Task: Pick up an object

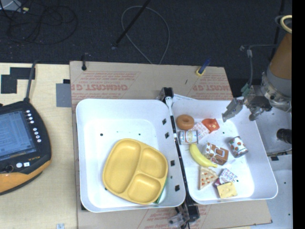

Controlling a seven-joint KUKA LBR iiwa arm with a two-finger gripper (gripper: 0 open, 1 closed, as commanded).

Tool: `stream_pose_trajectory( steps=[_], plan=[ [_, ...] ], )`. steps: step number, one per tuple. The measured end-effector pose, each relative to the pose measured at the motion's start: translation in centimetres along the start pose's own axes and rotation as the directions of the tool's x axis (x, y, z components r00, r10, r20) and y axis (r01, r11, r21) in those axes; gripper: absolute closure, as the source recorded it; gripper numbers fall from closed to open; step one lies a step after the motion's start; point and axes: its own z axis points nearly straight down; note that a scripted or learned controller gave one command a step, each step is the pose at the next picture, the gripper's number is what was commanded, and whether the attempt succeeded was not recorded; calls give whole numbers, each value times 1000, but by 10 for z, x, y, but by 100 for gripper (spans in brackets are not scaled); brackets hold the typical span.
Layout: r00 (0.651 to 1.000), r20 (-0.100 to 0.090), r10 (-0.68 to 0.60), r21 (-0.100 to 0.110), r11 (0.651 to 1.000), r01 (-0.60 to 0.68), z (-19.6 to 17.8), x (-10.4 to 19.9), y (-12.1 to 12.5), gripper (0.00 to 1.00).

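The gripper is seen above the upper right part of the right bin, carried by the grey arm that reaches in from the right. Its two fingers are spread apart, and nothing is held between them.

The small objects are gathered in the right bin, all below and to the left of the gripper. Nearest to the open fingers lies a red packet, just beside a doughnut at its left. A small can lies on its side below the doughnut, close to the divider between the bins. A banana is placed below the can, with a brown and white piece touching it at the right. A second small can lies apart, below the gripper. Further down, a pizza slice and a cheese wedge are found near the bin's lower rim.

In the left bin a yellow divided plate is set, well apart from the gripper.
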Motion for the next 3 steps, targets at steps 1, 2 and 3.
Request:
stream_pose_trajectory(
  steps=[1,2,3],
  plan=[
    [1000,-6,1,17,1000,-1,130,58,-61,0],
    [1000,6,1,-23,1000,-1,162,48,-58,0],
    [1000,0,2,3,1000,-2,183,60,-18,0]
  ],
)
